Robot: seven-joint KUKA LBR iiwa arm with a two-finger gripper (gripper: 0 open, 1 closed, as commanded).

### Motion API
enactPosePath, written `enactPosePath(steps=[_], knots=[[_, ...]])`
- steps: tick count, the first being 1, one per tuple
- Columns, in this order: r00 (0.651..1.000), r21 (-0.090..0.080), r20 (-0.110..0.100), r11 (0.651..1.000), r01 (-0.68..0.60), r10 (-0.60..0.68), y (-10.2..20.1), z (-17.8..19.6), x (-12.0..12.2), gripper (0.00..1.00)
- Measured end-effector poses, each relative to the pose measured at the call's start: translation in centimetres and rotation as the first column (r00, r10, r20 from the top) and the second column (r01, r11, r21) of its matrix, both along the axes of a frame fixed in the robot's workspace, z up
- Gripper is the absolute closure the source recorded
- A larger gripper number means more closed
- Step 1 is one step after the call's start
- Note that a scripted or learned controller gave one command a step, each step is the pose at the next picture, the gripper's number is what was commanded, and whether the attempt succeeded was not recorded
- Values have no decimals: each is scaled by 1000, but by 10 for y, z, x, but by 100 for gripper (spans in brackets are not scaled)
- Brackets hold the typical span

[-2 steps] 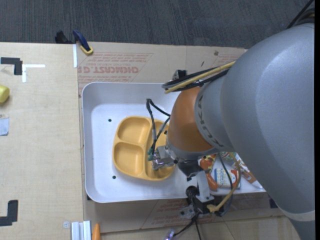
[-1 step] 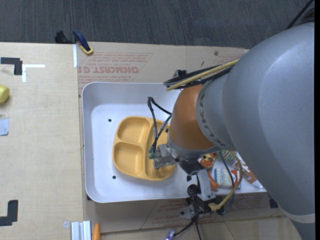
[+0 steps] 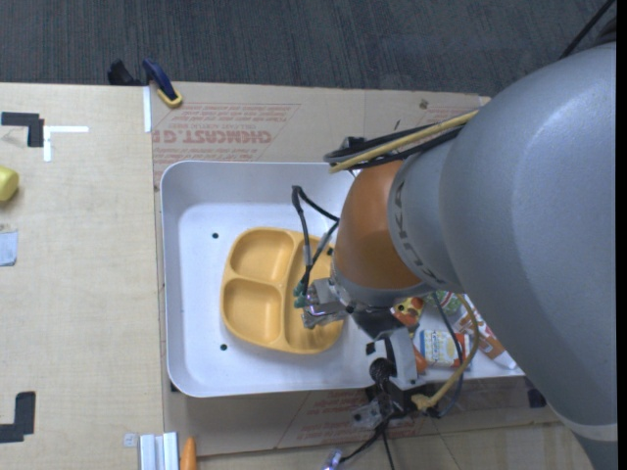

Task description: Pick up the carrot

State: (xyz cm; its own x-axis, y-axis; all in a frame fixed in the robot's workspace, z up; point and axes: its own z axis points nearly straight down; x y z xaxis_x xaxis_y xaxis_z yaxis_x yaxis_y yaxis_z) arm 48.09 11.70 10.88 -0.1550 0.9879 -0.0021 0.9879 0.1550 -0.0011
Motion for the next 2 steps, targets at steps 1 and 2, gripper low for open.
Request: enactPosePath(steps=[1,2], knots=[[992,-1,1,992,130,-130,-14,127,14,100],[943,-3,-2,943,333,-333,36,104,6,100]])
